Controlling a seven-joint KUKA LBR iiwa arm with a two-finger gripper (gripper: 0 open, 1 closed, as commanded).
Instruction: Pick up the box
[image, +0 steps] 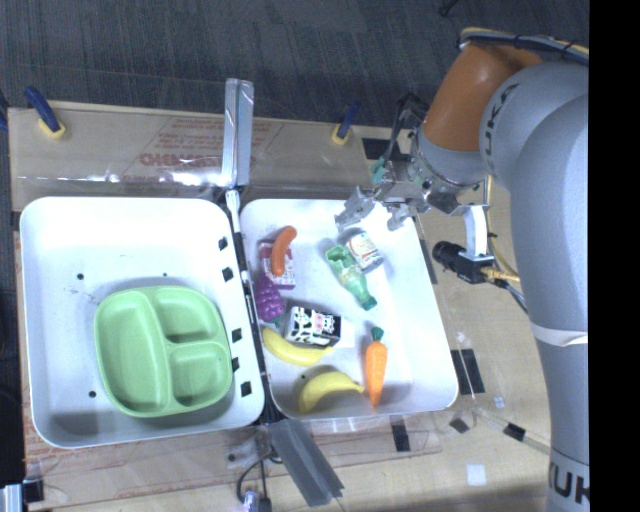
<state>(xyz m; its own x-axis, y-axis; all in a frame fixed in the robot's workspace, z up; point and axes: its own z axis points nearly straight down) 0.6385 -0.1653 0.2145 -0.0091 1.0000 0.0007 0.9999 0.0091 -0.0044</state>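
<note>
Box (313, 325) sits mid-bin among bananas (300, 350); my gripper (385, 205), grip state unclear, hovers at the back edge—descend straight.

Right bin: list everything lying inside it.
Inside the right bin: a sausage, purple grapes, a black-and-white box, two bananas, a carrot and a green bottle. Whatever lies beneath these is covered.

Glossy white plastic bins (60, 225), a matt green plastic tray (165, 350), a printed box (314, 325).
</note>
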